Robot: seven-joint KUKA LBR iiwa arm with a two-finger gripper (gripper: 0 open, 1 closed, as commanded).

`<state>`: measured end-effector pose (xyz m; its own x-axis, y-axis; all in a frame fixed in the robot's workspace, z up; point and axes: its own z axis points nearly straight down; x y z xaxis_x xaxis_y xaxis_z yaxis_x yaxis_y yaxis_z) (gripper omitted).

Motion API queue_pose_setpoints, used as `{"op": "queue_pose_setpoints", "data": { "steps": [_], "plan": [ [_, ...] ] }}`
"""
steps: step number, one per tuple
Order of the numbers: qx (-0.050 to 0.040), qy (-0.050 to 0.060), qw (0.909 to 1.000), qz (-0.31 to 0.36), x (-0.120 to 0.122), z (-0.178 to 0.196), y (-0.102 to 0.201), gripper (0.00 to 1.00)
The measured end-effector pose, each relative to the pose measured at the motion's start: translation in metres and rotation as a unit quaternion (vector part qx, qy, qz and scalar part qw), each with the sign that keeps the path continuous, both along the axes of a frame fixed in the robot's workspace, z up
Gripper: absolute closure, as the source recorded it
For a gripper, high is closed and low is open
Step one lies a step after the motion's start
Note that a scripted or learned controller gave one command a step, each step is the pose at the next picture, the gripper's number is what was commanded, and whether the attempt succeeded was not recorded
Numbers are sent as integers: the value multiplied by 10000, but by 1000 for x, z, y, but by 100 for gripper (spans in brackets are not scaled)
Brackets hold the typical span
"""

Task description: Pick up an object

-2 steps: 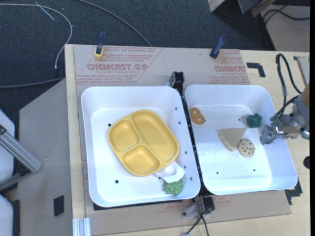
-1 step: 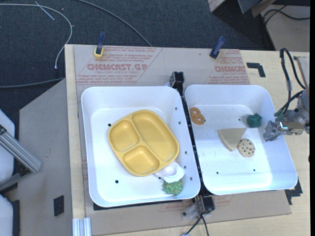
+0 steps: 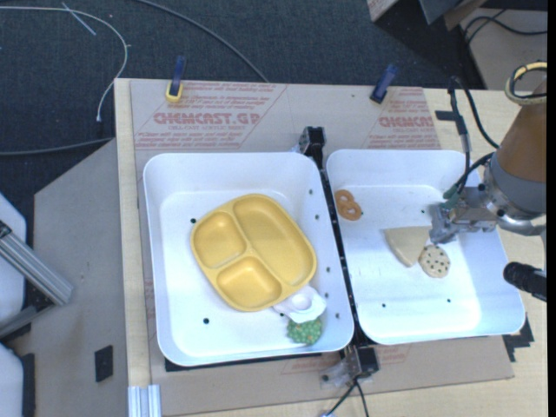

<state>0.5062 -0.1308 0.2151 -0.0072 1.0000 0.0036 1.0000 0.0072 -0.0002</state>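
Your hand [image 3: 443, 230] is hovering just above the cookie [image 3: 434, 261]; its state, I cannot tell. Looking thin, stiff, light: pinch its edges.

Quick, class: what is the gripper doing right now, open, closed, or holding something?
Gripper: cannot be told; it sits low in the right bin, just above the cookie and beside the wedge.

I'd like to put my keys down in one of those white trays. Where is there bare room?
The right bin has bare floor in front, below the cookie, and behind the pretzel. Its middle is crowded by the gripper and wedge. The left bin is mostly taken up by the yellow tray; only its edges are free.
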Motion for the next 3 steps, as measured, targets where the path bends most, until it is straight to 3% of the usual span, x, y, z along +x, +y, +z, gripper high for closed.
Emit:
{"op": "queue_pose_setpoints", "data": {
  "steps": [2, 3],
  "plan": [
    [2, 16, 10000, -2, 4, -3, 121, 100],
    [-5, -2, 10000, -5, 11, -4, 167, 100]
  ]
}}
